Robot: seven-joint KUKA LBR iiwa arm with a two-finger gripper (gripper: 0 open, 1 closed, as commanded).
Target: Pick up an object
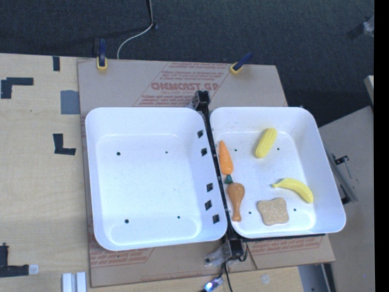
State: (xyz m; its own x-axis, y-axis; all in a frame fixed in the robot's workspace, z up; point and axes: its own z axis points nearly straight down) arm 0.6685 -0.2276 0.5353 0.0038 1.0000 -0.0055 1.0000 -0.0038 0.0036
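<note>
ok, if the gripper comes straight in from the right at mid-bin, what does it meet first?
If it comes in low, likely the near wall of the right bin. Past that, the banana, which is nearest that wall. The corn lies further up the view. Height is unclear.

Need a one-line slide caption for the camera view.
Right bin holds corn, carrot, drumstick, banana and toast.

Two shallow white plastic bins (146, 178) (304, 126); one yellow corn cob (265, 143), orange carrot (225, 158), yellow banana (296, 188), brown drumstick (236, 199), tan bread slice (273, 212).
</note>
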